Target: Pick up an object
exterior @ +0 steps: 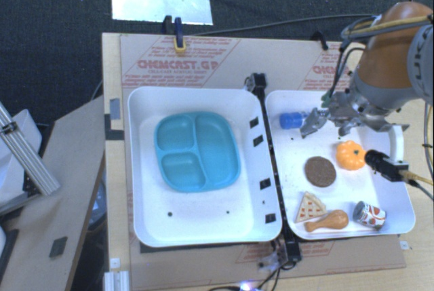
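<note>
Plate (198, 150): a blue plate with three sections is lying alone in the left bin (146, 167), well apart from the arm, so it is not playing a part in the next move.

Cylinder (291, 121): a small blue cylinder is lying on its side in the right bin (291, 178), at the upper left. Its long axis is running left to right, and its right end is pointing at the claw.

Claw (332, 121): it is hanging just to the right of the blue cylinder, over the upper part of the right bin. I cannot tell how the claw is set, because the dark parts are blending together.

Other things: a brown disc (320, 171) and an orange pumpkin (350, 154) are lying below the claw; a pizza slice (309, 206), a drumstick (327, 220) and a small can (369, 214) are lying nearer the front edge.

Relation for the move: the cylinder is looking like the nearest thing, I think. The claw is needing a short shift to the left, and a grip across the cylinder, not along it.
</note>
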### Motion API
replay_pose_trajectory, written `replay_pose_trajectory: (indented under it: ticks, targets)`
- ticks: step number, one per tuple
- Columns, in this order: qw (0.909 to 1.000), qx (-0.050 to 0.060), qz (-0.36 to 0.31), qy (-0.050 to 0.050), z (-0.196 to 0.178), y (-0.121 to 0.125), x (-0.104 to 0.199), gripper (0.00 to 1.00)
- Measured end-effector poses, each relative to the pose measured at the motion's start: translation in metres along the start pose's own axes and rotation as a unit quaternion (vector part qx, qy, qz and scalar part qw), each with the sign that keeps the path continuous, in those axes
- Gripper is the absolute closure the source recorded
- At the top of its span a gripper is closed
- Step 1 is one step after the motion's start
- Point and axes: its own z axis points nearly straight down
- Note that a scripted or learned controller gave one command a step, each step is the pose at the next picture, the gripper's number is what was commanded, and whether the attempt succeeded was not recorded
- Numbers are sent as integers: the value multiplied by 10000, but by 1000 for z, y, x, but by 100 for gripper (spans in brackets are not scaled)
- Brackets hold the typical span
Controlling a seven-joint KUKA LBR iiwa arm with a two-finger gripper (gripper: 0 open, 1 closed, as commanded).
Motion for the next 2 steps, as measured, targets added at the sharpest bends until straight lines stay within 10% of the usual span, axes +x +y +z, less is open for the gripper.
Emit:
replay_pose_trajectory:
  ticks: [2]
  targets:
    - [10000,-53,2,-4,35,5,-3,0]
